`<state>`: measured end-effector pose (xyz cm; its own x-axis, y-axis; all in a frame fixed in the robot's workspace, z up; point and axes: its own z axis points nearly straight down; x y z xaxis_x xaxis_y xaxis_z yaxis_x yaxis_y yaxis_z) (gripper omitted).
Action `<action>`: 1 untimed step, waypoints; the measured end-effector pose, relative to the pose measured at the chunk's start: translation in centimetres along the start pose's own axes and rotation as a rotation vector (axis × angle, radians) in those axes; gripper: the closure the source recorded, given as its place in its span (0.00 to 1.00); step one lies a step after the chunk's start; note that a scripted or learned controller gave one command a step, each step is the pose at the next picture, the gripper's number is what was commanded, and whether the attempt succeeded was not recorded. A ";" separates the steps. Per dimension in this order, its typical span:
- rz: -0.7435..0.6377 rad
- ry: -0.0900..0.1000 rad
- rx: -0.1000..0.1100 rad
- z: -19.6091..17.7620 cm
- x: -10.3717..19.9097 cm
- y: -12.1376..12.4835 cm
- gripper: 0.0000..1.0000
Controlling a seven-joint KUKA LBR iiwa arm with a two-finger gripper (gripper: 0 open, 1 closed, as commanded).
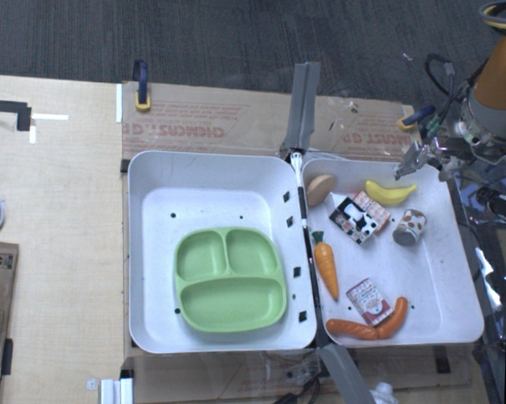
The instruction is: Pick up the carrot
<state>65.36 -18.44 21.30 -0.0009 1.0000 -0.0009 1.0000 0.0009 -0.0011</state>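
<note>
Camera view: pincer (408, 166) is hovering at the right bin's (448, 331) upper right corner, just beside the banana (390, 192); can't tell how far open it is, nothing visibly in it. Carrot (326, 268) is lying against that bin's left wall, well apart from the pincer, leafy end pointing up. A sausage (366, 325) is sitting below it. Green divided plate (230, 279) is sitting in the left bin (143, 234).

I see an orange carrot (326, 270) with a green top, a yellow banana (390, 192), a black-and-white patterned box (359, 218), and a pale green divided plate (230, 279) in white bins (143, 234).
</note>
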 end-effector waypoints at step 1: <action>-0.012 -0.004 -0.022 10.0 3.8 -4.8 0.00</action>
<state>60.58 -14.69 11.34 -0.0126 0.9999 -0.0053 0.9997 0.0127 0.0210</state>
